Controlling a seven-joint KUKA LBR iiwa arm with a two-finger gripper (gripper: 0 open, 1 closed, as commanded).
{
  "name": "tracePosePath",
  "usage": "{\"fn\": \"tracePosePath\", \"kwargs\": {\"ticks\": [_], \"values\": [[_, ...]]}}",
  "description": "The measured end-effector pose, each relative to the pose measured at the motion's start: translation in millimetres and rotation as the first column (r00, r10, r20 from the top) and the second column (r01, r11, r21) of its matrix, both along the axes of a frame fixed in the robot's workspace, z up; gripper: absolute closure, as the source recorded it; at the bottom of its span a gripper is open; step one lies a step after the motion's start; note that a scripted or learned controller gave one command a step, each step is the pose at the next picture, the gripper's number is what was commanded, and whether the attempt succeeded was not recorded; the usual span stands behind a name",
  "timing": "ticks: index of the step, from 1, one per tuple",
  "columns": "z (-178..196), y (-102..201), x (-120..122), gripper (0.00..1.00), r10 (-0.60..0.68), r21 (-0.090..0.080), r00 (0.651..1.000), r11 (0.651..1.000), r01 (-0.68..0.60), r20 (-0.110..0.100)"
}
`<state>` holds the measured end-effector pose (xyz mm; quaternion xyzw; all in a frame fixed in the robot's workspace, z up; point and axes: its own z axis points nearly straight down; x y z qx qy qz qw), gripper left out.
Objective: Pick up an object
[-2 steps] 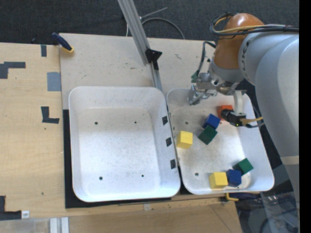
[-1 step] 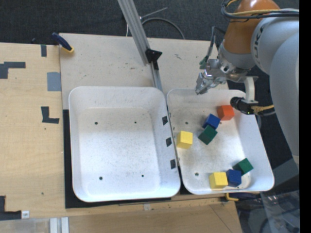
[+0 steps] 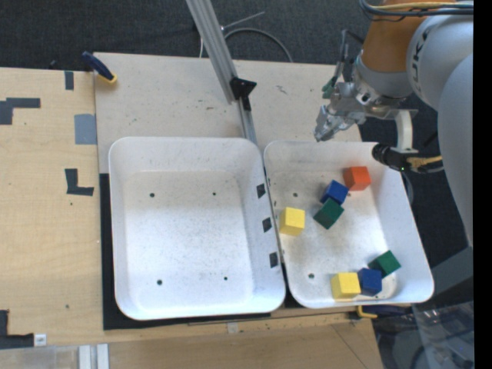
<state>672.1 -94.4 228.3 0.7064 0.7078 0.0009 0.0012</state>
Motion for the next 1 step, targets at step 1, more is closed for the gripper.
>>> {"fn": "tracePosePath", "kwargs": {"ticks": [1], "values": [[9.1,57.0,-9.9,1.0,0.005,0.002,1.0,1.0,-0.005,-0.004]]}}
